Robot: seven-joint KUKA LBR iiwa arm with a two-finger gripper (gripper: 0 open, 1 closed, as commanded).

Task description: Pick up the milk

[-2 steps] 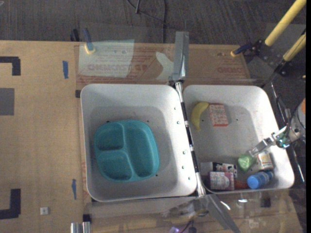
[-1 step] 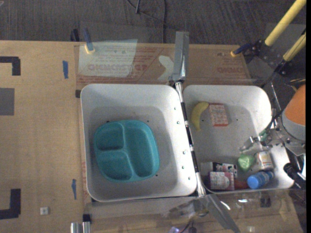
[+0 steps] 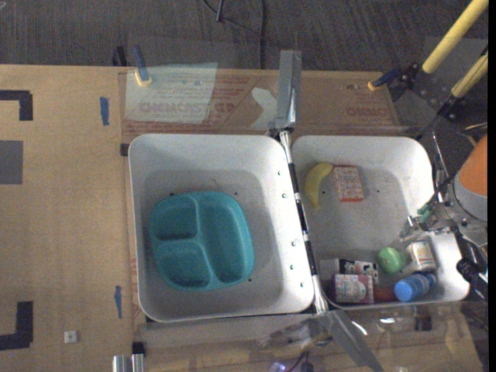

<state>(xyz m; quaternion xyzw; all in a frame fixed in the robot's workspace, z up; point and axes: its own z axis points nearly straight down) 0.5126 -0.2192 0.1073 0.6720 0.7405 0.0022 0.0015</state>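
Approach step: gripper [image 3: 425, 225], grip state I cannot tell, hangs at right bin's [image 3: 364, 147] right edge just above the milk [image 3: 422, 255], a small carton at lower right beside green ball [image 3: 391, 260]; next calls for descent onto carton.

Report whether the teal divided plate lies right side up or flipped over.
Right side up. The teal divided plate lies flat on the floor of the left bin, its three compartments facing upward toward the camera, with nothing visible in them.
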